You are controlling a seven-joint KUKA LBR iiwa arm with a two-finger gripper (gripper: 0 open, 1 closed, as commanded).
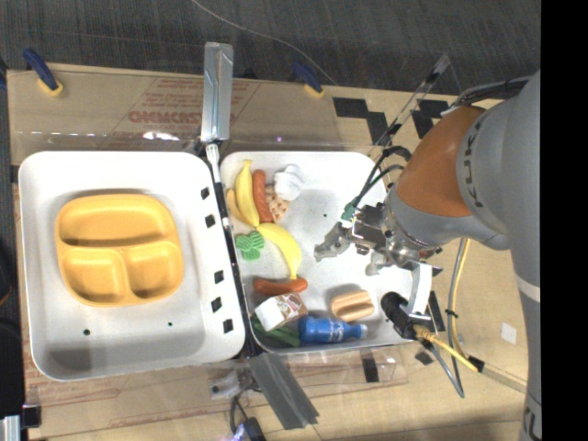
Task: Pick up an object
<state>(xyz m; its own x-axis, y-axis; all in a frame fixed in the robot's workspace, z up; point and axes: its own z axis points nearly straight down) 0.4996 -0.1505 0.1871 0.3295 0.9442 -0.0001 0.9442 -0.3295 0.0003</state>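
I take the right bin as my landmark. The objects I could pick lie along its left half: a yellow banana by the left wall, a red sausage just beside it, a small white toy near the top, a green ridged piece touching a second banana, another red sausage below that, then a white carton, a blue bottle lying on its side along the bottom wall, and a tan bun just above the bottle.

My tool hovers over the bin's bare middle, right of the second banana and above the bun; nothing sits between its fingers, and I cannot tell whether they are apart or together. The grey arm reaches across the bin's right wall.

Left of the landmark, touching it, stands the left bin, holding a yellow divided tray. Both bins rest on a tan counter, with dark carpeted floor beyond it.
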